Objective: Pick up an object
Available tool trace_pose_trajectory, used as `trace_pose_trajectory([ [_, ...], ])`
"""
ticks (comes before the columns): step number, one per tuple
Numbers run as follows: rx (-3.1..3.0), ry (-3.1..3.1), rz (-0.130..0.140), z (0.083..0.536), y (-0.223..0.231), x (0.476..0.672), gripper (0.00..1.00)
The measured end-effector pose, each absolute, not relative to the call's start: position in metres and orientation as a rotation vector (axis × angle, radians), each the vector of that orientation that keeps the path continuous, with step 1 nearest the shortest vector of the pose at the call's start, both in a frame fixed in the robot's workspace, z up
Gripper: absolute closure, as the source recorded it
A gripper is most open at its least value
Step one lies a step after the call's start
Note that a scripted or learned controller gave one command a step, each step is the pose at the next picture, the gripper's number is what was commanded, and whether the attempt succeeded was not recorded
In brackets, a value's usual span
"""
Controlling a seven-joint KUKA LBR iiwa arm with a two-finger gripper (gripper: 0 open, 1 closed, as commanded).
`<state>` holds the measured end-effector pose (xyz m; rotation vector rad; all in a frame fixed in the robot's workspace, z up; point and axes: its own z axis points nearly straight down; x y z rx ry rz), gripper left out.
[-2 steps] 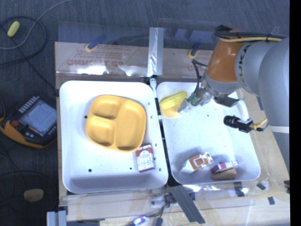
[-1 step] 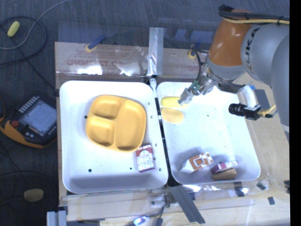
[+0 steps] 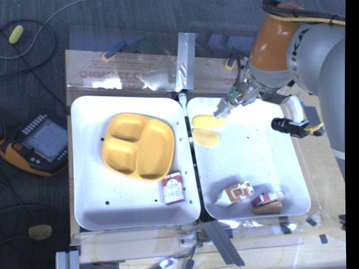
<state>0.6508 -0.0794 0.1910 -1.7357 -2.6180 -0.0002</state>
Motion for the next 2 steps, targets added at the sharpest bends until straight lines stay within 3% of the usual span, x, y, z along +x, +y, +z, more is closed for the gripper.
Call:
trace_pose_trajectory([
  [1, -1.736, -2.618, 0.0, 0.191, -0.079, 0.651, 0.0],
  [2, -1.703, -2.643, 0.001, 0.094, -0.116, 0.659, 0.0],
])
